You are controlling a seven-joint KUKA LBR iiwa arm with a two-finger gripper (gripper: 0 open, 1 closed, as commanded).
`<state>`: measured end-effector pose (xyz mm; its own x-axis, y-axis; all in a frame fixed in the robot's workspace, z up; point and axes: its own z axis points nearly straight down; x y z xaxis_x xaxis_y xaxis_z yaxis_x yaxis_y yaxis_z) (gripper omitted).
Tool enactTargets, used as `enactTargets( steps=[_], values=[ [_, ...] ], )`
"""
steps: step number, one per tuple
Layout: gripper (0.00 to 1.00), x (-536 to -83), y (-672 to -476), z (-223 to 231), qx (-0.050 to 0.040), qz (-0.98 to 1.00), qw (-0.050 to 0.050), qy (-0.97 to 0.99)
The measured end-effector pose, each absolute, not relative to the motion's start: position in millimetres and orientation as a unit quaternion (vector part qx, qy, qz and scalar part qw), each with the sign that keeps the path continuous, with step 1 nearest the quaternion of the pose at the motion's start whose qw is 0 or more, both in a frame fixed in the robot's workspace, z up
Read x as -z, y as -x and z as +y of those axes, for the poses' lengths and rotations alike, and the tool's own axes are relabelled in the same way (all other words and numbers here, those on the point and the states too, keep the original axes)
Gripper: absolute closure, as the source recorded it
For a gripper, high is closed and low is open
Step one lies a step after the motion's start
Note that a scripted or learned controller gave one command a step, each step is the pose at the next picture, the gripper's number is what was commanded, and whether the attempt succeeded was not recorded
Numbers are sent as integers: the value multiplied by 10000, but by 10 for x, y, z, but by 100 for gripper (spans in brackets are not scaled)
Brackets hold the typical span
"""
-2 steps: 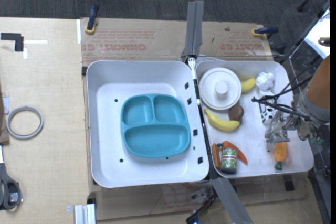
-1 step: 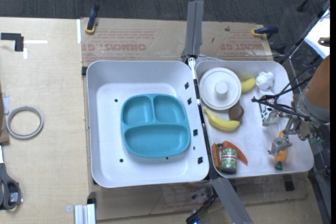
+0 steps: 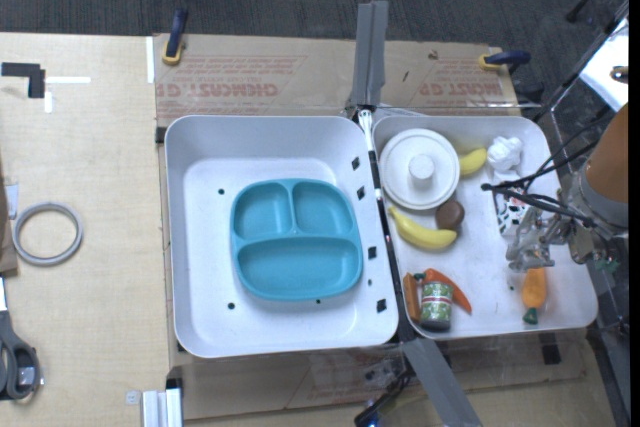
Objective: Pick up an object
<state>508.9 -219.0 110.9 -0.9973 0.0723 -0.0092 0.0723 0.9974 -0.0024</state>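
White bin (image 3: 560,315), small orange carrot (image 3: 535,289)

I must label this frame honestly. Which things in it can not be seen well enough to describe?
- Gripper: small and tangled with cables in the camera view; whether its fingers are open or shut is unclear.
- Carrot: its top lies under the gripper, so contact cannot be judged.
- Can: label too small to read.
- Brown object: half hidden by the lid; kind unclear.
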Motion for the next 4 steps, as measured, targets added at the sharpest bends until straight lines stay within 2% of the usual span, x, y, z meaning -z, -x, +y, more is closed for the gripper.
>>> enactTargets(
  steps=[1, 2, 3, 4],
  values=[
    [100, -921, -4972, -2207, -5, 9871, 17, 1602],
    [0, -925, -4977, -2202, -3, 9870, 22, 1606],
    [100, -1021, -4995, -2190, -2, 9869, 42, 1611],
    [0, -1021, -4994, -2190, -2, 9869, 41, 1611]
  ],
)
